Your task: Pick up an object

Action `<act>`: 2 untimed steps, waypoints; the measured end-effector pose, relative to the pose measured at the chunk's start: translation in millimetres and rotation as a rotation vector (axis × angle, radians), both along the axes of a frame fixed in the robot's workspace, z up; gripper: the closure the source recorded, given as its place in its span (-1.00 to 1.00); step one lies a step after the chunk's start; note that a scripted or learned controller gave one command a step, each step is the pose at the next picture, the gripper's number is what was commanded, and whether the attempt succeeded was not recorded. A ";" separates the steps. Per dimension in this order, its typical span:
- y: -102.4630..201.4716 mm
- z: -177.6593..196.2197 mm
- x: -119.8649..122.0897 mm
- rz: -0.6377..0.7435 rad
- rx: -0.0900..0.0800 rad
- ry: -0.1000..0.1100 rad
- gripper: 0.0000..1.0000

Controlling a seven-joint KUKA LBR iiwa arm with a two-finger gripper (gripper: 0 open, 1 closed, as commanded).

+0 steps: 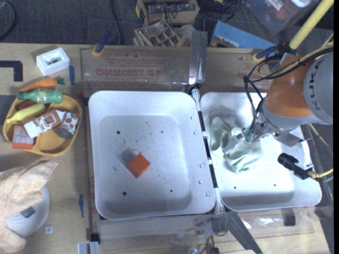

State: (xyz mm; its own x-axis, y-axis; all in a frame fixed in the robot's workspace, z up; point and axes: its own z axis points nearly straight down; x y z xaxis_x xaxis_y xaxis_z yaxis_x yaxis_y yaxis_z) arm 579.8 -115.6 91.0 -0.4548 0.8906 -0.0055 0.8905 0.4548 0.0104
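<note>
An orange cube (pixel 139 165) lies in the left white bin (pixel 106 110), left of the bin's middle. A crumpled pale green cloth (pixel 232 144) lies in the right white bin (pixel 280 187), against its left side. My gripper (pixel 248 137) reaches down from the grey arm with the orange band (pixel 288 91) and sits on the cloth's right part. The wrist hides the fingertips where they meet the cloth.
A yellow bowl (pixel 47 144) of toy food stands left of the bins, with a white box (pixel 53 61) behind it and a cloth (pixel 24 187) in front. A black cable fitting (pixel 288 162) hangs over the right bin.
</note>
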 end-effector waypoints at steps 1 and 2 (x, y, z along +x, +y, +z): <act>16.6 -0.2 51.7 -0.218 0.001 -0.002 -1.00; 16.9 11.0 52.9 -0.217 0.002 -0.007 1.00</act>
